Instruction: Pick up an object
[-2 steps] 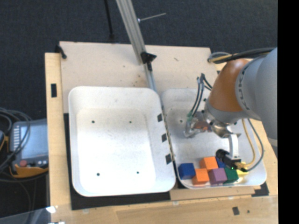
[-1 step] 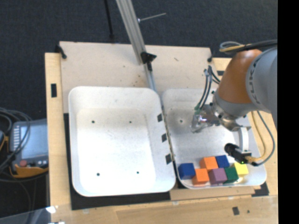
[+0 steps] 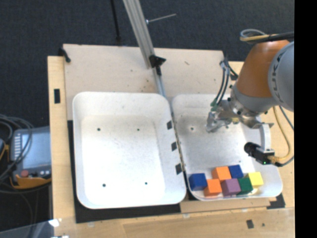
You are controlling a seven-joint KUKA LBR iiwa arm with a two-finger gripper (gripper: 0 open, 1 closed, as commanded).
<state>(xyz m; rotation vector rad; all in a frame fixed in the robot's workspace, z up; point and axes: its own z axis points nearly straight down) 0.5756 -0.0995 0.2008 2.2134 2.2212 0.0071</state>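
Note:
Several small coloured cubes lie clustered at the near edge of the right bin (image 3: 198,148): a blue cube (image 3: 197,181), an orange cube (image 3: 213,186), a second orange cube (image 3: 222,172), a purple cube (image 3: 231,186), a green cube (image 3: 245,184), a yellow cube (image 3: 256,178) and another blue cube (image 3: 236,170). My gripper (image 3: 214,124) hangs over the upper middle of the right bin, well behind the cubes. I see nothing between its fingers.
The left bin (image 3: 124,148) sits beside the right one. A slanted aluminium post (image 3: 141,29) rises behind the bins. The arm's orange band (image 3: 257,78) and cables hang over the right bin's far right side. A pendant device (image 3: 29,157) lies off the bench at left.

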